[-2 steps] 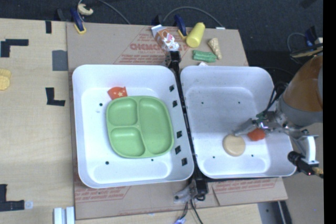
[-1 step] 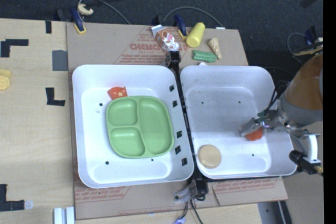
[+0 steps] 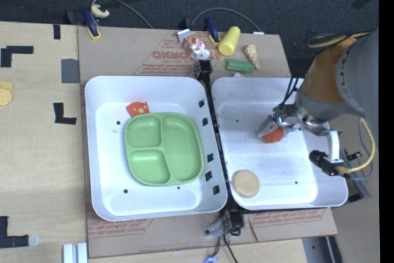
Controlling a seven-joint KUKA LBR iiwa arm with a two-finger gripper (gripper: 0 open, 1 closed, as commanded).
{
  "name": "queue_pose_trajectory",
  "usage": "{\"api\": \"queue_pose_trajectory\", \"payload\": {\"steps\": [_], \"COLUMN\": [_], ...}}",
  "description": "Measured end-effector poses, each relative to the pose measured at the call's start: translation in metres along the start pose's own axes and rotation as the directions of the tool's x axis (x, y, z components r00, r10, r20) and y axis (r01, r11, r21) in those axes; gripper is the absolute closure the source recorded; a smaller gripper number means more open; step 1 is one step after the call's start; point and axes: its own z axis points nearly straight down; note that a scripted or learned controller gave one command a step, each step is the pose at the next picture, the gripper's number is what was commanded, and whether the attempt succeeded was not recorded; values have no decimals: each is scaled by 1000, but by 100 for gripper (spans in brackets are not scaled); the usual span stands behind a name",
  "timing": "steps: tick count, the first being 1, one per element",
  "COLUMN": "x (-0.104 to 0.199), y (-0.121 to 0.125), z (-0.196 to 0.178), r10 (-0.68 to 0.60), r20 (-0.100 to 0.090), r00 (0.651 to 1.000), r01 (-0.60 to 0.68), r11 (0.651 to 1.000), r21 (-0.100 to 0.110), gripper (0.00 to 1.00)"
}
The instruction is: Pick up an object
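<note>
Camera view — the tool (image 3: pixel 273 129) sits over a red object (image 3: pixel 273 136) in the right bin (image 3: pixel 320 194); grip state unclear.

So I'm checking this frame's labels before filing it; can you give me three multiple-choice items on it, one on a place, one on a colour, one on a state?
1. Where does the green three-compartment plastic plate lie?
A. left white bin
B. right white bin
C. on the cardboard

2. What colour is the small object at the hand?
A. blue
B. red-orange
C. yellow

3. How does the round tan disc lie?
A. stacked on the plate
B. flat near the right white bin's front edge
C. propped on the rim

Key: 1 A, the plate fills the left white bin's middle. 2 B, the small red-orange object sits at the hand. 3 B, it lies flat, alone.
</note>
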Motion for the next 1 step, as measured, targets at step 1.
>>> {"api": "queue_pose_trajectory", "payload": {"steps": [1], "x": [113], "y": [26], "z": [-95], "r10": [-1], "r20": [-3], "r00": [1000], "r01": [1], "r11": [1000], "r21": [11], "gripper": [100]}}
